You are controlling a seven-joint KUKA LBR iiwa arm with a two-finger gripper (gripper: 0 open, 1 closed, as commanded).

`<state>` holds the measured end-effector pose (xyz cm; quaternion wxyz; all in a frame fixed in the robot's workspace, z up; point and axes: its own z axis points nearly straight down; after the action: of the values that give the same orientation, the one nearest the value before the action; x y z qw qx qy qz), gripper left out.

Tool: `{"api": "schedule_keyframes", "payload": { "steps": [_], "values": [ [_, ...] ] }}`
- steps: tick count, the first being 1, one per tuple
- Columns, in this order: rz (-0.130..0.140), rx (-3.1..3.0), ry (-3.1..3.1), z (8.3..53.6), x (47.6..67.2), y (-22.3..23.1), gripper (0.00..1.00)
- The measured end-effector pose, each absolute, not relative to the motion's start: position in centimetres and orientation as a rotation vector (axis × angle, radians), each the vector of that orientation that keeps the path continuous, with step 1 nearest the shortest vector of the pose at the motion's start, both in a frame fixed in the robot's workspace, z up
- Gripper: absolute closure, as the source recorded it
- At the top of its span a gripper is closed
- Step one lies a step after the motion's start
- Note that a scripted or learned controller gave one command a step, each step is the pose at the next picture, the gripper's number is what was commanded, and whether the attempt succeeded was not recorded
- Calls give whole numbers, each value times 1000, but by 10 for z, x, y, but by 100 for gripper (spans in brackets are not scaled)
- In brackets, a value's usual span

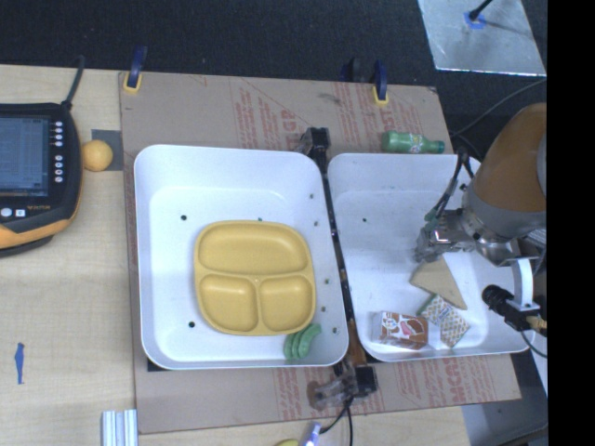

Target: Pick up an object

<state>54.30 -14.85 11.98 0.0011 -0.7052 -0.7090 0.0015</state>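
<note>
Wood tabletop (65, 342), brown cardboard sheet (232, 110) under bins, dark floor behind. Pincer (435, 242) over right bin (372, 193), just above tan wedge (441, 284); opening can't tell.

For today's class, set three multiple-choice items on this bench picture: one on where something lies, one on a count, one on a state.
1. Where does the yellow divided tray lie?
A. in the left bin
B. in the right bin
C. on the cardboard outside both bins

2. How many compartments does that tray have?
A. two
B. three
C. five

3. How does the green bottle rest?
A. upright inside a bin
B. on its side, beyond the right bin
C. held in the gripper

Answers:
1 A, since the tray sits within the left bin.
2 B, one long compartment above two smaller ones.
3 B, it lies flat on the cardboard behind the right bin.
</note>
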Motion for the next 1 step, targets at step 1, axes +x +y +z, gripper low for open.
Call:
{"api": "schedule_keyframes", "payload": {
  "steps": [1],
  "values": [
    [5,-2214,-2226,120,543,-149,0]
  ]
}}
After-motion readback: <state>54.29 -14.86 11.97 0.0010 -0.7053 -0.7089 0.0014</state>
